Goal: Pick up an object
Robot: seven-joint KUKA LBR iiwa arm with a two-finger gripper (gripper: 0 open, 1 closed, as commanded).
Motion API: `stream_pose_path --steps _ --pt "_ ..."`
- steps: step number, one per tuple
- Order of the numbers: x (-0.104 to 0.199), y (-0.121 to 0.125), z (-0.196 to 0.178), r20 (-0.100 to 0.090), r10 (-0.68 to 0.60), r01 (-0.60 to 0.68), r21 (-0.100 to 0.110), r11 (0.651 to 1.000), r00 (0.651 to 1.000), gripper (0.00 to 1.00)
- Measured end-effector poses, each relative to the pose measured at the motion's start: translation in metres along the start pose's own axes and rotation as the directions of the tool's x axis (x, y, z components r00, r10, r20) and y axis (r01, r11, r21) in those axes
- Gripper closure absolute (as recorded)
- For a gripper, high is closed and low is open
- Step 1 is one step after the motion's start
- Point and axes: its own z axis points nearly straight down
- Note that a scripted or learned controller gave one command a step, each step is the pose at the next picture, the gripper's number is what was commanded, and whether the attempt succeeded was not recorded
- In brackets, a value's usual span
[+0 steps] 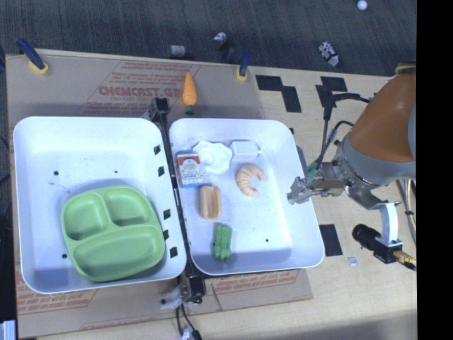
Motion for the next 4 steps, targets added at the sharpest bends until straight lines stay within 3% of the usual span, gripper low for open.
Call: stream_pose_path --steps 1,2,4 --pt "-0.021 -0.001 0.029 -0.001 -0.002 0.002 0.005 1.000 1.000 1.00" --pt "-0.022 0.000 0.005 0.000 -0.001 0.001 -0.001 1.000 1.000 1.00" --pt "-0.021 0.000 0.011 0.000 -0.001 0.001 0.000 1.000 1.000 1.00"
